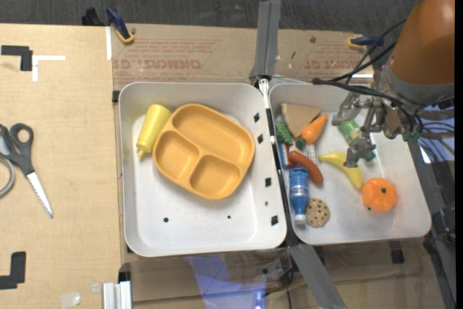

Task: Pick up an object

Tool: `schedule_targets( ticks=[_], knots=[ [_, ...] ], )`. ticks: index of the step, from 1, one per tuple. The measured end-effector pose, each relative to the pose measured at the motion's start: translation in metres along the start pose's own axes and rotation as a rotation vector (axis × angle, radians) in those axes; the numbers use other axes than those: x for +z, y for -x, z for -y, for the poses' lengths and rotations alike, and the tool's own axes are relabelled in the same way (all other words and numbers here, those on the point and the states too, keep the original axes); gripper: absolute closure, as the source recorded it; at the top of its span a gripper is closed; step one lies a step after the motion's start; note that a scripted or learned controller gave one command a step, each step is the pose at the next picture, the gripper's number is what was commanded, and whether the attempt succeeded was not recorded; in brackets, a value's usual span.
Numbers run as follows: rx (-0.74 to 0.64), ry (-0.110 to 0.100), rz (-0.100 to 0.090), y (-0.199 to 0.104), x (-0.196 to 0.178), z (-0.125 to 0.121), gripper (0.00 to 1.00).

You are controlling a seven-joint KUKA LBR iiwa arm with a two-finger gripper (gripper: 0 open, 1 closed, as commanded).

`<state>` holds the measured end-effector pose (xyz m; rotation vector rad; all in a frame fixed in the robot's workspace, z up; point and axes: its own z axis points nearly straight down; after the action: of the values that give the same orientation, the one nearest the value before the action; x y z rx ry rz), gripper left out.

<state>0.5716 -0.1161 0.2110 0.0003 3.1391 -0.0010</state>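
Toy food fills the right bin (405, 224): a banana (346, 166) near the middle, an orange pumpkin (379, 195) just beside it toward the front, a carrot (313, 128), a sausage (307, 165), a blue bottle (298, 189) and a cookie (317, 213) along the left wall. The hand (359, 150) hangs just above the banana with fingers pointing down; whether they are wide or narrow cannot be told. The left bin (195, 228) holds a yellow divided plate (201, 150) with a yellow bottle (152, 128) touching its left edge, and scissors (23, 163) lie on the desk (58, 228).

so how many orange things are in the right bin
2: an orange pumpkin near the front right of the right bin, and a carrot toward its back left. More may hide under the pincer.
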Motion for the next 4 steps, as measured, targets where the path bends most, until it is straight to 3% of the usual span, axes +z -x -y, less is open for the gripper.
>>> schedule_targets(
  ticks=[1,2,3,4],
  knots=[
    [-0.023,-0.001,0.005,0.007,0.117,-0.015,0.0],
    [-0.026,-0.001,0.015,0.011,0.101,-0.017,1.0],
    [-0.093,0.0,0.003,0.051,0.1,0.006,1.0],
    [-0.026,-0.009,-0.024,0.08,0.105,-0.012,1.0]
  ],
)
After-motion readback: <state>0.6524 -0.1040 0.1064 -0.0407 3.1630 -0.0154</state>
